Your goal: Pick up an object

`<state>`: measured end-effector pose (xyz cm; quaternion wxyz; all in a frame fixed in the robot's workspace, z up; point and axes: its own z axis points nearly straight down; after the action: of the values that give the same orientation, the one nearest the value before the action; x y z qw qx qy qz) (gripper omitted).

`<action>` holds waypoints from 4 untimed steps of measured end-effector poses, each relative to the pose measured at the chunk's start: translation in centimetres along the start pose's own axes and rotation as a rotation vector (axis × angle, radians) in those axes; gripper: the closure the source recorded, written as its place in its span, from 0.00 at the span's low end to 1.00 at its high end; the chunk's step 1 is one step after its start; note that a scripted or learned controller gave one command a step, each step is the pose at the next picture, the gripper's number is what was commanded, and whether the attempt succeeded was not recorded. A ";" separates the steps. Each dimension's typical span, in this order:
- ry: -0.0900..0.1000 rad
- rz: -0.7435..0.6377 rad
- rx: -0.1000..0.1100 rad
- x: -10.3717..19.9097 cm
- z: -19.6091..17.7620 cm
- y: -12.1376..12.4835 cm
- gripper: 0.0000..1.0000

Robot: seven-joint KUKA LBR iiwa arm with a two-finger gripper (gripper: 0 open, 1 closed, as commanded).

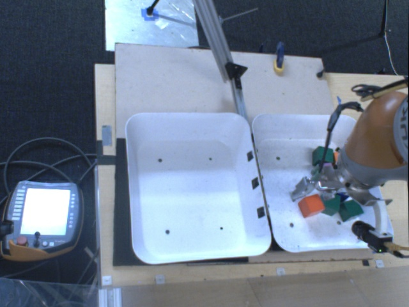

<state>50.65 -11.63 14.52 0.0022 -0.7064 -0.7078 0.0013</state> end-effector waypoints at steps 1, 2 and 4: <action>0.000 0.001 -0.002 0.0 5.2 0.0 0.00; -0.001 -0.002 -0.007 0.0 3.9 0.2 1.00; -0.003 -0.004 -0.013 0.4 -8.5 1.0 1.00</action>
<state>51.67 -11.22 22.98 -0.0034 -0.7051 -0.7091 -0.0025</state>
